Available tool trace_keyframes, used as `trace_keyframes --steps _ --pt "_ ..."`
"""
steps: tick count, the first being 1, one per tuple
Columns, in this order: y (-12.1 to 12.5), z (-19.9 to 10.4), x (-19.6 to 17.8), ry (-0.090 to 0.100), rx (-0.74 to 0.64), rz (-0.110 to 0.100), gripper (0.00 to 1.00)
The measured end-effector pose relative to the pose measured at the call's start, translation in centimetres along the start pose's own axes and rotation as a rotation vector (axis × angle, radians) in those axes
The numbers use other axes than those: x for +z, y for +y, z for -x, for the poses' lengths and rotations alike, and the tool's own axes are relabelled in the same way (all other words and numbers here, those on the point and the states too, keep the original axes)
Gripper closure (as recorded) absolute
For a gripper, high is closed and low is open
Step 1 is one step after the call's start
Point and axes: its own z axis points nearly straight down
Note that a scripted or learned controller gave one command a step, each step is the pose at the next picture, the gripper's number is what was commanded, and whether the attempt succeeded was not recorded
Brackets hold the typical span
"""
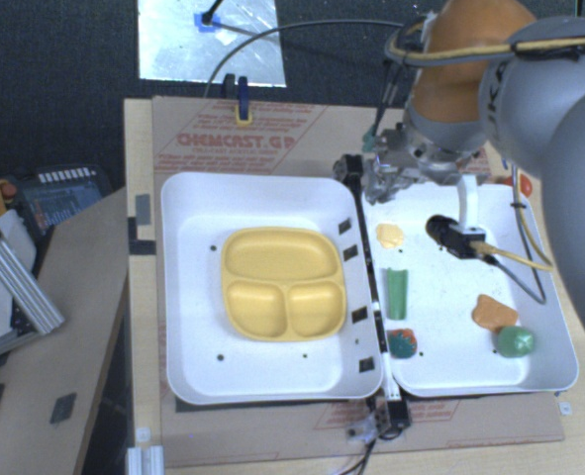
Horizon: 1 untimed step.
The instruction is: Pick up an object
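The pale yellow piece [389, 235] sits in the upper left part of the right bin [440, 369], and it is the thing nearest the end effector [381, 181], so I judge it the likeliest pick. It looks small, flat and light, maybe soft rubber or plastic, so weight is no worry. The worry is how low it lies, and a pinch across its middle from straight above seems the best hold. It is roundish, slightly taller than wide in the frame, with no clear direction to it.

Just below it lies the green stick [397, 293]. Its long axis runs up and down the frame, parallel to the divider between the bins. It looks stiff and would take a grip across its narrow width.

Further down there is a teal and red lump [402, 342] at the lower left corner. An orange piece [494, 312] and a green ball [516, 341] touch each other at lower right.

The end effector hangs over the bin's upper left corner, apart from the pale yellow piece and holding nothing I can see. I cannot tell whether it is open or closed.

The left bin [188, 265] carries a yellow divided tray [280, 283].
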Motion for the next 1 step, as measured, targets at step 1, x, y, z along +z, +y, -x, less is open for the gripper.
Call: trace_keyframes --steps 1 --pt "1.63 -5.47 0.68 0.0 -0.001 0.001 1.0"
